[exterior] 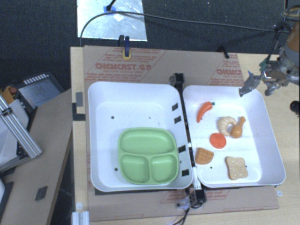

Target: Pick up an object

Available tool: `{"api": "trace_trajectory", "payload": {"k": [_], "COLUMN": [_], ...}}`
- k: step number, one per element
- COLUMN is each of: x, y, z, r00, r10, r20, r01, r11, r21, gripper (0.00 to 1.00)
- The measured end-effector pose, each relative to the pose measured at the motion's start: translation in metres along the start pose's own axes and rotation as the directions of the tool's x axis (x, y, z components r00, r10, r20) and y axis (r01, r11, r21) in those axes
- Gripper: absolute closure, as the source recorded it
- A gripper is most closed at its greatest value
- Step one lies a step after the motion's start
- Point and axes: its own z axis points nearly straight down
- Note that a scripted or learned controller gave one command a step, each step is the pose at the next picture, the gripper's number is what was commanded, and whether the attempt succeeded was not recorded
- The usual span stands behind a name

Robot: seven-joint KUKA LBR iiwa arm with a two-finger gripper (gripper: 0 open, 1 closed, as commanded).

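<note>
- One gripper (259, 85) enters at the upper right, hanging over the far right corner of the right bin (269, 139); two fingers spread wide apart, nothing between them.
- The arm is cut off by the frame edge; only the wrist end is in view, blurred.
- Right bin contents, all well clear of the gripper: orange carrot (204, 111), drumstick (238, 127) touching a pale curled piece (227, 123) (identity unclear), red disc (218, 140), waffle (204, 156), toast slice (236, 168).
- Left bin (105, 102) holds a green divided tray (148, 154) near its front edge.
</note>
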Motion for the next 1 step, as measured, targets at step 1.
{"api": "trace_trajectory", "payload": {"k": [1], "x": [0.0006], "y": [0.0019], "z": [-0.007], "r00": [1.0], "r10": [-0.003], "r20": [0.002], "r01": [0.003], "r11": [1.0], "r21": [-0.011], "gripper": [0.0]}}
